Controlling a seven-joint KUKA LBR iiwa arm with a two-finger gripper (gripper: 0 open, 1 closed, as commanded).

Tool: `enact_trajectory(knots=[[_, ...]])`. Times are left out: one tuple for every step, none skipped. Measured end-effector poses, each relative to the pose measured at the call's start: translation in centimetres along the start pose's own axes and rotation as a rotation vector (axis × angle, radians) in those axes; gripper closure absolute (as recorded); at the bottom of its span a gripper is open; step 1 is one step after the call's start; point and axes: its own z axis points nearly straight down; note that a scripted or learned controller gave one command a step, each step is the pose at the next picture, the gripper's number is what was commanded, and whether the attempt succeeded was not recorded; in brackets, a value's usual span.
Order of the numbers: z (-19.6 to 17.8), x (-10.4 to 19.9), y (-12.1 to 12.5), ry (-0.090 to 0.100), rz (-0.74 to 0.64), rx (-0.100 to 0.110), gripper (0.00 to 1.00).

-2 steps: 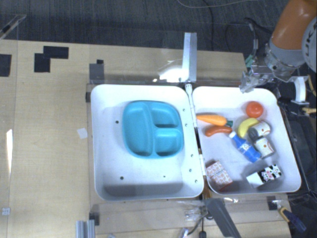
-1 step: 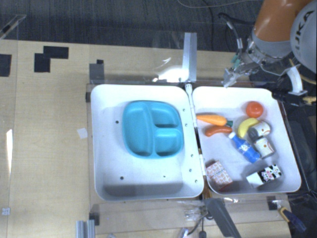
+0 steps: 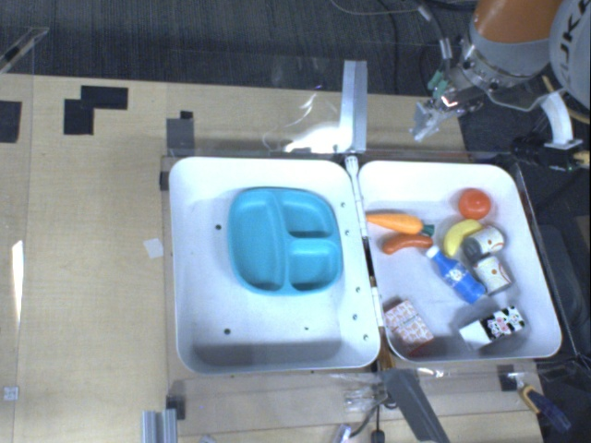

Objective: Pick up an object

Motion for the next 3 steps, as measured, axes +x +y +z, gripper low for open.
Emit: enact_trajectory(knots=[[4.8, 1.8, -1.6, 0.001, -0.102, 0.003, 1.00], [7.7, 5.1, -6.0, 0.002, -0.012, 0.004, 1.00], [8.5, -0.3, -6.2, 0.001, -0.022, 0.003, 1.00]])
